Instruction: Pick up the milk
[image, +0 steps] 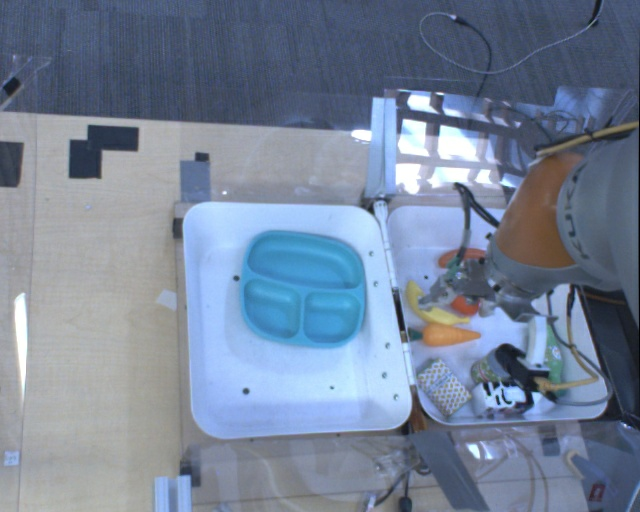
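The milk (503, 397) is a small carton with a black-and-white cow pattern, lying at the front of the right bin (420, 232). My gripper (457, 290) hangs over the middle of that bin, above a banana (432, 313) and a carrot (452, 336). It is to the upper left of the milk and apart from it. The grey arm with its orange band (535, 215) reaches in from the right and hides the bin's right part.
A checkered packet (443, 387) lies left of the milk. A white and green bottle (540, 345) and a yellow-green item (552, 380) sit to its right. A red-orange item (452, 259) lies behind the gripper. A blue divided plate (301, 286) rests in the left bin (220, 390).
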